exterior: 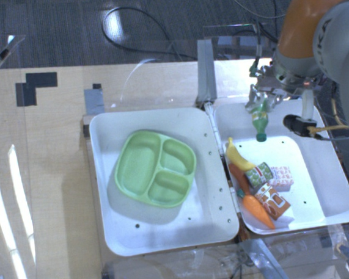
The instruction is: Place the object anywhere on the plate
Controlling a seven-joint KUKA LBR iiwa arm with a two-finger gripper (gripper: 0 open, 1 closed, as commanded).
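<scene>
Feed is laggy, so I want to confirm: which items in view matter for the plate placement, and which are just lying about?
In the job:
- end effector, shut on the small green plastic bottle, which hangs over the right white bin
- light green divided plastic plate in the left white bin

Lying about, in the right white bin:
- yellow toy banana
- orange toy carrot
- green can
- small printed cartons

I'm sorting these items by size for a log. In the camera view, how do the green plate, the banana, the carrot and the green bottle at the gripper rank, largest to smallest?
1. green plate
2. banana and carrot: look alike, not ranked
3. green bottle, hanging higher and nearer the camera, so unsure
</scene>
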